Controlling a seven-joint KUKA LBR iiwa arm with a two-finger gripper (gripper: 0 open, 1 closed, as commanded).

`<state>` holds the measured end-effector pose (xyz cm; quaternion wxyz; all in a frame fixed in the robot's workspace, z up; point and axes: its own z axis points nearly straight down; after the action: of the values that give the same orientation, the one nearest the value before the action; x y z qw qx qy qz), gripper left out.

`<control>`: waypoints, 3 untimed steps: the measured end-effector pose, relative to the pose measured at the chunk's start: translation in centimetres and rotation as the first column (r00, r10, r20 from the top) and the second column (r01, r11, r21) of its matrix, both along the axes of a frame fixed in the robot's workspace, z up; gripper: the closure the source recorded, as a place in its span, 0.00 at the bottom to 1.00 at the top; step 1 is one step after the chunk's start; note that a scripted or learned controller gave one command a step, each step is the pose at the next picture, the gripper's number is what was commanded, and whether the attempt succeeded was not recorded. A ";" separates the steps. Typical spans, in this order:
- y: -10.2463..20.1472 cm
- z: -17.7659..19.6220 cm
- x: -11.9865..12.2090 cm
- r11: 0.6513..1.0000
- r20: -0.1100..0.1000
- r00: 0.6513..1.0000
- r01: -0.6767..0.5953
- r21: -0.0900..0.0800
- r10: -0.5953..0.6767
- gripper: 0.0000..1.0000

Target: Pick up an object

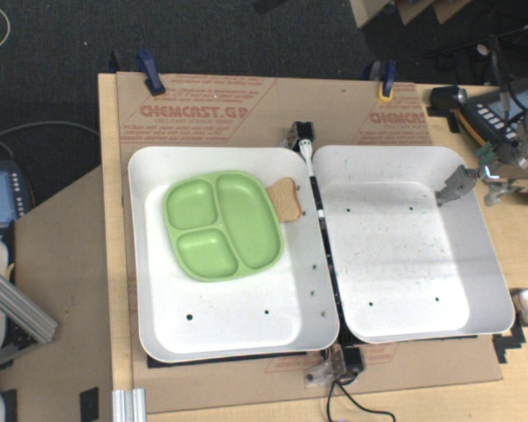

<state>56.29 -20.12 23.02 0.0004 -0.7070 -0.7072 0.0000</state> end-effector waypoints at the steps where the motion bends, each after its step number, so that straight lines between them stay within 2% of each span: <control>1: 5.2 16.9 -1.2 1.000 0.022 1.000 -0.006 -0.004 0.007 0.00; 2: 10.0 31.6 -1.4 1.000 0.023 1.000 -0.006 -0.004 0.006 0.00; 3: 17.3 30.6 -5.4 1.000 -0.001 1.000 -0.008 0.002 0.008 0.00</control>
<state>50.87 -2.82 53.60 0.0014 -0.7041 -0.7101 -0.0003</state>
